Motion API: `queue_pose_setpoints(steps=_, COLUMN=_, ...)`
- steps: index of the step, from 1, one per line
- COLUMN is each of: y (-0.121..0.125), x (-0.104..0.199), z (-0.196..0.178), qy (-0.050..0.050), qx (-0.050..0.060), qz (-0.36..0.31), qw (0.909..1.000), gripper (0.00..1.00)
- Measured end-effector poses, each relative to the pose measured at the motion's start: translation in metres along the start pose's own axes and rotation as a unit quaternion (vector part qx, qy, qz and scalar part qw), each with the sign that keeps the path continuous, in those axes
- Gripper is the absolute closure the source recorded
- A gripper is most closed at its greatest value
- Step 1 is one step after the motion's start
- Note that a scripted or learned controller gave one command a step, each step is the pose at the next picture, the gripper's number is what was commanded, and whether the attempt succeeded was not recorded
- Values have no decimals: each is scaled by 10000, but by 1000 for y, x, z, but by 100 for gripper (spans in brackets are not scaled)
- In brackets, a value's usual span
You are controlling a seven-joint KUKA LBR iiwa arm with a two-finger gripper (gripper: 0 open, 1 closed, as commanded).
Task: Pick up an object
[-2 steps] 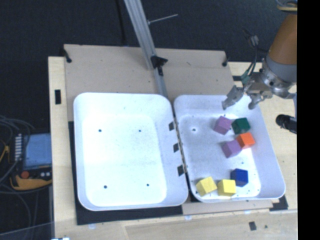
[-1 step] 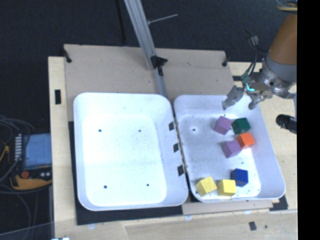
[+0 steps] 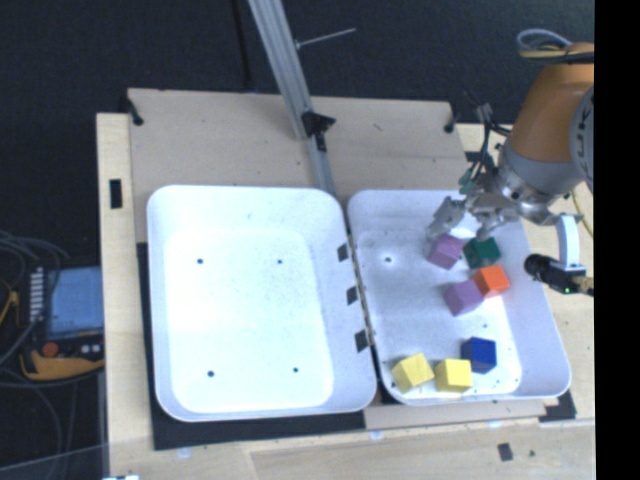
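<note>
From the camera above, the tabletop (image 3: 230,138) carries two shallow white bins side by side, and every loose object sits in the right bin (image 3: 400,308). Taking that bin as the landmark: near its upper middle lies a purple block (image 3: 445,250), with a green block (image 3: 484,251) just beside it toward the arm's side. Slightly lower sit an orange block (image 3: 492,281) and a second purple block (image 3: 463,296), touching or nearly so. Along the bin's near edge are two yellow blocks (image 3: 413,372) (image 3: 454,374) close together, with a blue block (image 3: 480,353) just beside them. The left bin (image 3: 160,298) lies next to it across a narrow seam.

The arm reaches in over the right bin's far corner, and its hand (image 3: 462,216) hangs right above the upper purple block and the green one. That placement suggests the program is aiming at this small cluster, likely the purple block, since it is the nearest piece under the hand. Whether the hand is spread or closed cannot be told; the wrist and cabling blur its outline, and no block is visibly gripped. The crowding of green against purple could make a clean grasp harder.
</note>
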State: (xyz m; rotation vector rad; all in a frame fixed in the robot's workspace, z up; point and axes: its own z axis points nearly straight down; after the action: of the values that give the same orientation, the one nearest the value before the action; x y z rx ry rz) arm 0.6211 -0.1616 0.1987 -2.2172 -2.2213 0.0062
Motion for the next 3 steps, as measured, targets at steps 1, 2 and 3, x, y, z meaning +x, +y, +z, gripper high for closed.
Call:
queue_pose_setpoints(steps=1, y=1, x=-3, z=42, qy=-3, qx=-10, qz=9, qw=10000, gripper=0)
queue_pose_setpoints(steps=2, y=5, x=-8, z=102, qy=-14, qx=-31, qz=18, qw=10000, gripper=0)
queue_pose_setpoints(steps=3, y=6, x=-9, z=89, qy=-14, qx=-55, qz=37, qw=10000, gripper=100)
